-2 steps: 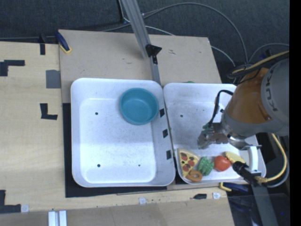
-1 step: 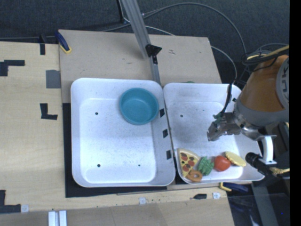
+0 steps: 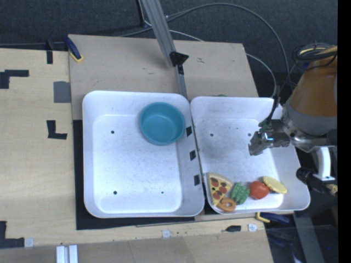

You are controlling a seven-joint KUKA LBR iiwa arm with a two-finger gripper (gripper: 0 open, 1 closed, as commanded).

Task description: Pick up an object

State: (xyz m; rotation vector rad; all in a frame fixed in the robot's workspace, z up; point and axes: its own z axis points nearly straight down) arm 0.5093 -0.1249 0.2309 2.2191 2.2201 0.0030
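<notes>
Partly blurred, claw (image 3: 262,143) over right bin (image 3: 230,119) — fingers indistinct, toy food (image 3: 241,190) below

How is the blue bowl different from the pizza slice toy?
The blue bowl is round, plain blue and hollow; the pizza slice is a flat wedge, yellow with red spots. The bowl looks much larger. It sits alone in the left bin, while the slice lies in the right bin beside other toy food. Both rest untouched.

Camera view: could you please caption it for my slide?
Gripper above right bin; toy food along its near edge; blue bowl in left bin.
</notes>
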